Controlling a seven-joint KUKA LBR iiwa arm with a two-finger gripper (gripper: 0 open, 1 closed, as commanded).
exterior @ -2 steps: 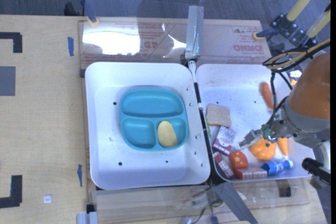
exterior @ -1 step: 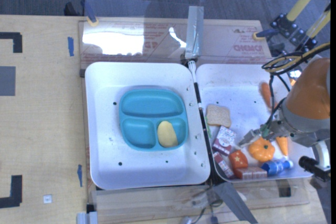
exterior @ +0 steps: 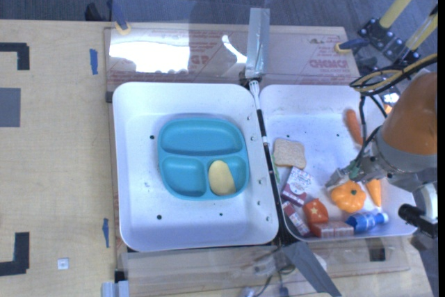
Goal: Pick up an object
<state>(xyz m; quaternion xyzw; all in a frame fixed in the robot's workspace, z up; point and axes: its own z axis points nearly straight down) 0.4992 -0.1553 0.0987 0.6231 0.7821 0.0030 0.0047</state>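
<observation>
Blue bottle [exterior: 366,221] at right bin [exterior: 306,104] front edge, beside orange toy pumpkin [exterior: 349,197]. Gripper [exterior: 345,176] hovers just above pumpkin; finger state can't be told. Pumpkin probably light, rigid, smooth, rounded: pinch across its widest middle.

Divided tray [exterior: 182,141] in left bin [exterior: 132,170], lemon [exterior: 221,177] in its compartment; bread slice [exterior: 289,152], pumpkin [exterior: 349,197] in right bin [exterior: 306,108].
</observation>
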